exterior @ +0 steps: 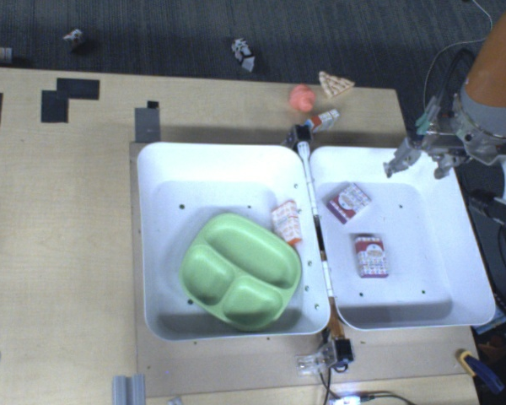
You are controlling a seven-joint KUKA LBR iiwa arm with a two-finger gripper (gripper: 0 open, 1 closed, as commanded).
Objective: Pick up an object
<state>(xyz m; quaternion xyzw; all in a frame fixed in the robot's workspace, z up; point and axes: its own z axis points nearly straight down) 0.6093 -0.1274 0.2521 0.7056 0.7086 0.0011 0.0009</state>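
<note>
Gripper (417, 160) hangs over the far right corner of the right bin (468, 251), fingers spread apart with nothing between them. Orange band of the arm (499, 57) sits at the view's right edge.

Right bin contents: a red-and-white packet (348, 202) near the far left part of the floor, tilted; a second red-and-white box (370, 255) toward the middle, roughly square to the bin walls. The two lie apart, not touching. Left bin (152, 226): green divided tray (240, 269) across the near half, small orange-white packet (287, 223) just beside its far right rim, near the dividing wall.

Judgement: approach step, no grasp yet. Nearest candidate is the tilted packet. To do it well: centre over it, turn the wrist so the fingers straddle its short side, descend until they flank it, then close. The middle box is the easier alternative, having clear floor all around
</note>
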